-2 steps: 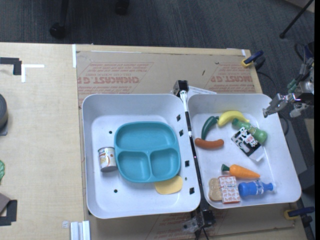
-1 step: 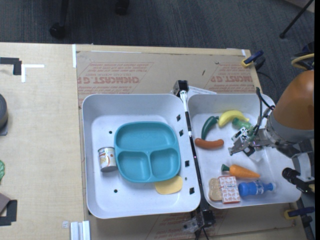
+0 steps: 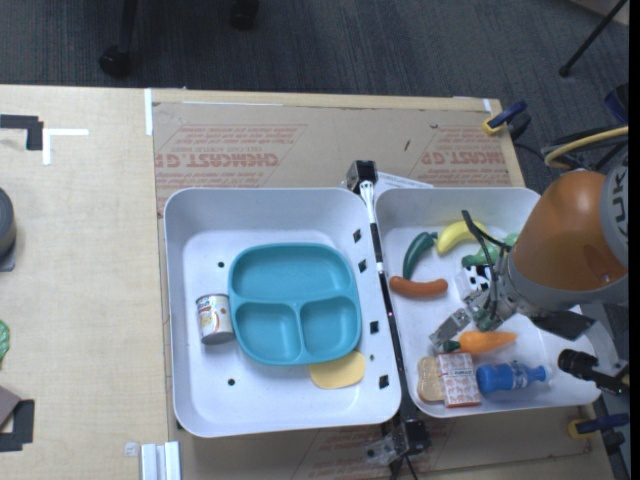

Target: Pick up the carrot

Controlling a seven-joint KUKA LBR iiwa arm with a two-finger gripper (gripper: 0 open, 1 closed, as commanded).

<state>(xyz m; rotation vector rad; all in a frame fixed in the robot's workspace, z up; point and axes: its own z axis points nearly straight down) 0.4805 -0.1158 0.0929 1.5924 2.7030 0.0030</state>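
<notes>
Right bin [image 3: 520, 400] crowds carrot [image 3: 487, 341] between sausage [image 3: 418, 287] and bottle [image 3: 511, 376]; jaws' state unclear.

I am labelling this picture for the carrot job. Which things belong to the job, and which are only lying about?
For the job:
- carrot, in the right bin
- gripper, low beside the carrot

Only lying about:
- sausage, green pepper, banana, blue bottle, toast and red packet, right bin
- blue tray, can, yellow chip, left bin
</notes>
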